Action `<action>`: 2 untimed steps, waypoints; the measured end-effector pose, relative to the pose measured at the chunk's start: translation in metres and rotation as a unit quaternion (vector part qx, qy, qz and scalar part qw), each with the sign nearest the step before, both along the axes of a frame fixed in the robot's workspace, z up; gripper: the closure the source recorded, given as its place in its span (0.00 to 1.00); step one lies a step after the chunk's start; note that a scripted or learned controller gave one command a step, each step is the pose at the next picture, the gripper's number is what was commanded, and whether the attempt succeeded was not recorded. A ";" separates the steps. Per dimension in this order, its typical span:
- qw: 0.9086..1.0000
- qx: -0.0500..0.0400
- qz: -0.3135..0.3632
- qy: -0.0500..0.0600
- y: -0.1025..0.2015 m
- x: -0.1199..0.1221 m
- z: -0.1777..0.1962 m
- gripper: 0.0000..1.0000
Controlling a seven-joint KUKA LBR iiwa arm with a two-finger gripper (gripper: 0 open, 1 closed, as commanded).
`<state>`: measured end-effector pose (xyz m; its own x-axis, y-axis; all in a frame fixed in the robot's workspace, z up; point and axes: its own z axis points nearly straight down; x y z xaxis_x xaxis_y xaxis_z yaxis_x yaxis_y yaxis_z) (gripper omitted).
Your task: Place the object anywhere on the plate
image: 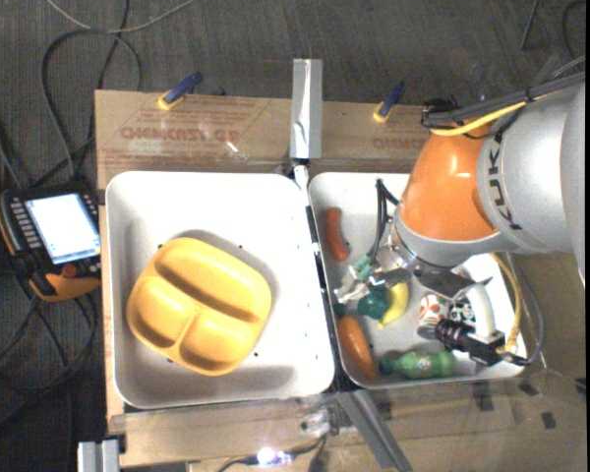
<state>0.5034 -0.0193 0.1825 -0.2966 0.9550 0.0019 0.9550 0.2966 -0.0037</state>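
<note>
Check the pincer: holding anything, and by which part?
Cannot tell. The pincer is down among the toys in the right bin, beside a teal toy, its tips hidden.

arm (531, 180) housing: partial black lettering, "KU" legible, rest cut off by the curve
cardboard sheet (206, 136) behind bins: faint red print, reversed and washed out, can't read it
second red print on the cardboard, right of the centre post: same, unreadable
handheld pendant (54, 229) screen: lit, content too small to read
</note>
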 end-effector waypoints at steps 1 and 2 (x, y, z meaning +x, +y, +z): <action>0.999 -0.001 0.032 0.000 0.030 -0.019 0.000 1.00; 0.997 -0.001 0.082 0.001 0.050 -0.021 0.000 1.00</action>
<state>0.4826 0.0305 0.1826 -0.4481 0.8940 0.0003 0.8940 0.4481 -0.0056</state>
